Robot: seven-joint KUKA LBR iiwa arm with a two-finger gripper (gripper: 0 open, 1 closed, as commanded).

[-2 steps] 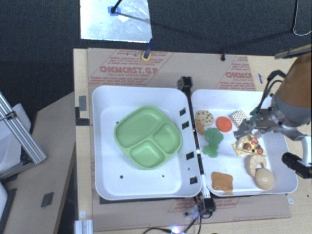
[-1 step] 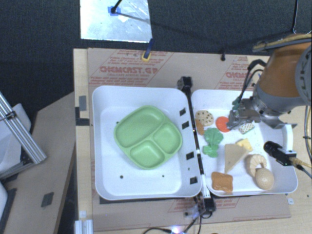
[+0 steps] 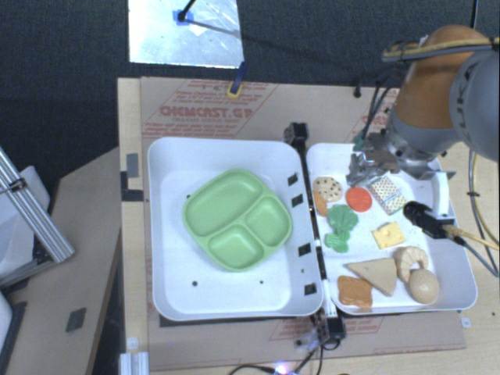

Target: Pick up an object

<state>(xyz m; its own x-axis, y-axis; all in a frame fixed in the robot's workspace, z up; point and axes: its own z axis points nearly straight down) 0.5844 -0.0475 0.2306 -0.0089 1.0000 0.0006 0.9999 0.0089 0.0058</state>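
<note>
My gripper [image 3: 360, 170] hangs over the back of the right bin [image 3: 467, 283], just above a red disc [image 3: 359, 199]. A chocolate-chip cookie [image 3: 327, 187] lies to its left and a checkered wafer [image 3: 387, 193] to its right. Nothing shows in the gripper's grasp. In front of these lie a green broccoli piece [image 3: 341, 225], a yellow cheese cube [image 3: 387, 235], a tan bread wedge [image 3: 376, 273], an orange toast piece [image 3: 355, 291], a twisted pastry [image 3: 409, 258] and a pale egg [image 3: 424, 285].
The left bin [image 3: 168, 287] holds a green divided plate [image 3: 237, 219]. A black-clipped divider [image 3: 307, 209] runs between the two bins. The arm's orange band [image 3: 437, 76] looms over the right bin's back corner.
</note>
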